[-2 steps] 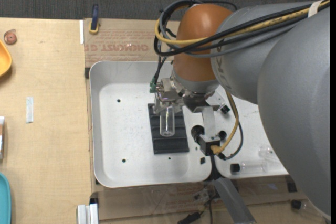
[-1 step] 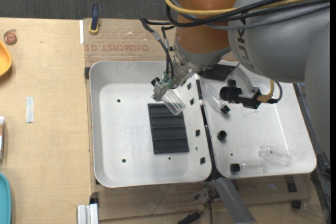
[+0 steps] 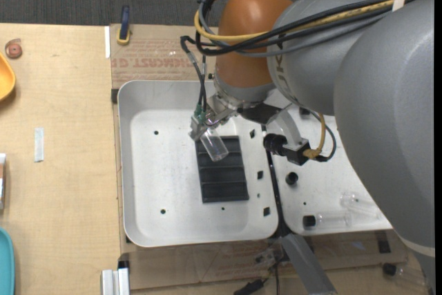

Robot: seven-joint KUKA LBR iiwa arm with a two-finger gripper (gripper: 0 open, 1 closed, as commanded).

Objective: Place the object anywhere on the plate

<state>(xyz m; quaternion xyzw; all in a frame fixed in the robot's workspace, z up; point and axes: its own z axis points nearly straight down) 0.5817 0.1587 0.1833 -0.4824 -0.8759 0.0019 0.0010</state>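
A black ridged plate (image 3: 224,176) lies flat in the middle of the left white bin (image 3: 138,169). A small clear vial-like object (image 3: 215,147) sits over the plate's upper left corner, tilted. My gripper (image 3: 203,124) hangs right above and against the vial's upper end, reaching down from the orange-banded wrist (image 3: 248,24). Whether the vial rests on the plate or hangs from the gripper cannot be told from this angle.
The right bin (image 3: 324,179) holds a clear tube with a black cap (image 3: 329,220), another clear piece (image 3: 351,202) and a small black round thing (image 3: 292,179). The big grey arm covers the right bin's far side. Left of the bins lies a wooden bench (image 3: 55,148).
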